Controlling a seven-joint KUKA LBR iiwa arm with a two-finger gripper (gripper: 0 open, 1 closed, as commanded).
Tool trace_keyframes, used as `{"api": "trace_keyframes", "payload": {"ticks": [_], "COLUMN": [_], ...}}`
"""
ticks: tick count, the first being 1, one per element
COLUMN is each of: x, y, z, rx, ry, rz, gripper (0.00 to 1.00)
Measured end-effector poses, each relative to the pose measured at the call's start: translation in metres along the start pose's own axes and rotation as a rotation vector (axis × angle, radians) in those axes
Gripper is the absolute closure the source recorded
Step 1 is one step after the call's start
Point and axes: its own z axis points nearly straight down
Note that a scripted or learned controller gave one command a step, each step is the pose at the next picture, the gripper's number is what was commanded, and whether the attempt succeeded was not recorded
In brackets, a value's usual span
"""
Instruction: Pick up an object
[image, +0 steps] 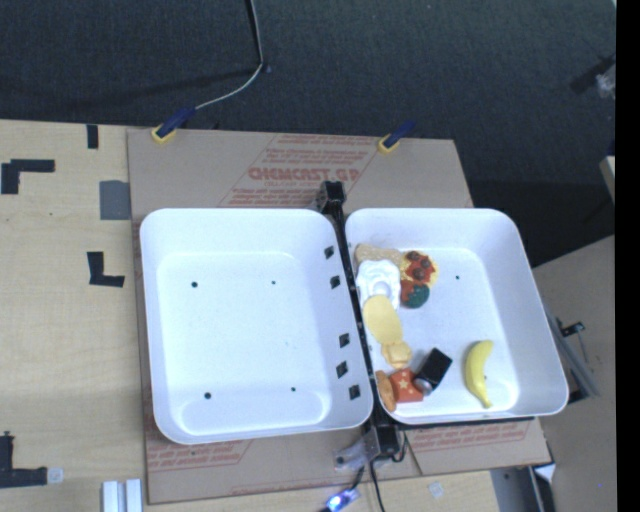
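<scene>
Banana sits alone near the right bin front corner, clear of the toy clutter by the divider. Probably light, stiff, slick plastic; grip across its middle. Claw state: cannot tell.

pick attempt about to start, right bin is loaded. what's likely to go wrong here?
1. Most items sit packed along the right bin's left wall: a white piece, a yellow piece and an orange-red piece touch or overlap, so a grasp may catch two or slip.
2. That cluster hugs the divider, leaving little room for a finger on that side.
3. The banana lies apart near the front right corner; likely the safer target.
</scene>
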Motion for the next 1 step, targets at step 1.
{"api": "trace_keyframes", "payload": {"ticks": [1], "x": [0.0204], "y": [-0.0855], "z": [-0.0016], "rx": [0.004], "ry": [0.006], "rz": [-0.003], "gripper": [1.0]}}
